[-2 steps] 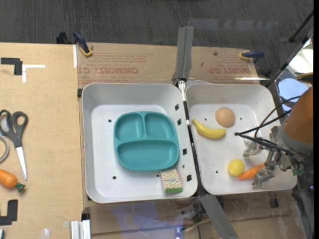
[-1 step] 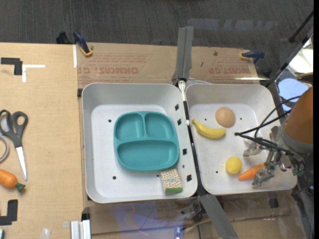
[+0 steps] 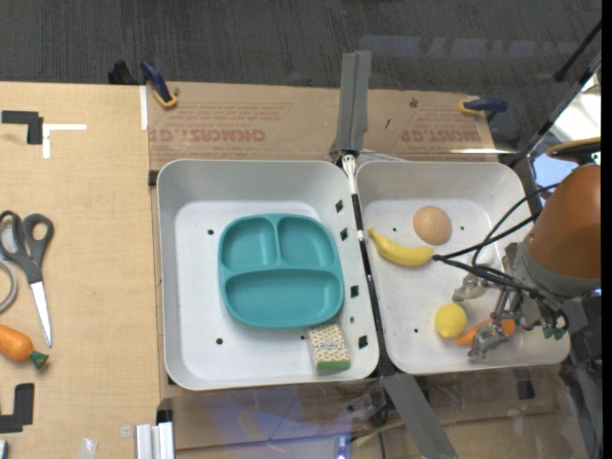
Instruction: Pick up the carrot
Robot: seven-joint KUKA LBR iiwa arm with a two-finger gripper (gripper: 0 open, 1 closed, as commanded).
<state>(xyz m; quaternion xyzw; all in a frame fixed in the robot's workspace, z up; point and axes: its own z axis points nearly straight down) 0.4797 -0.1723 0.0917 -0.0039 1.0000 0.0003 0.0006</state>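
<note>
A small orange carrot (image 3: 466, 337) lies near the front edge of the right bin (image 3: 421, 357), just right of a yellow lemon (image 3: 450, 320). My gripper (image 3: 491, 333) is down in this bin directly over the carrot and hides most of it. Orange bits show at the gripper's left and again at its right side. The grey arm with its orange band (image 3: 579, 223) reaches in from the right above the bin's corner.
A banana (image 3: 402, 251) and a tan egg (image 3: 432, 224) lie further back in the right bin. The left bin holds a teal divided plate (image 3: 281, 271) and a sponge (image 3: 330, 348). On the bench at left are scissors (image 3: 29, 266) and a second carrot (image 3: 14, 344).
</note>
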